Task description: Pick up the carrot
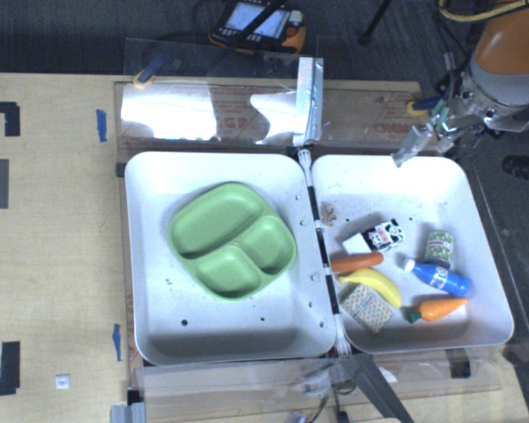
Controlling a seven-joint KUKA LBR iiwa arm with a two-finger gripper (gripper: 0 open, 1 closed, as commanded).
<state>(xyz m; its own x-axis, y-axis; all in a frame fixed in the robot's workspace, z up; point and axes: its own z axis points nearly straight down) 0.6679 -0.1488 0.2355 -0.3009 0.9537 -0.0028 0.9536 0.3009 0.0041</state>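
Lying near the front right corner of the right white bin (476,201), the small orange carrot with a green stem end (438,309) rests on the bin floor, its stem pointing left. Just above it sits a blue and white bottle (441,278), and beyond that a small green patterned can (439,247). To the carrot's left are a chequered beige packet (367,307), a yellow banana (375,285) touching it, and a long orange-red sausage-like piece (356,261). A black and white cow-print carton (383,234) lies nearer the bin's middle. In the left white bin (150,236) sits a green plastic divided plate (232,240). Well apart from the carrot, the hand (416,148) hangs over the far rim of the right bin, gripping nothing; whether it is released or clenched cannot be made out.
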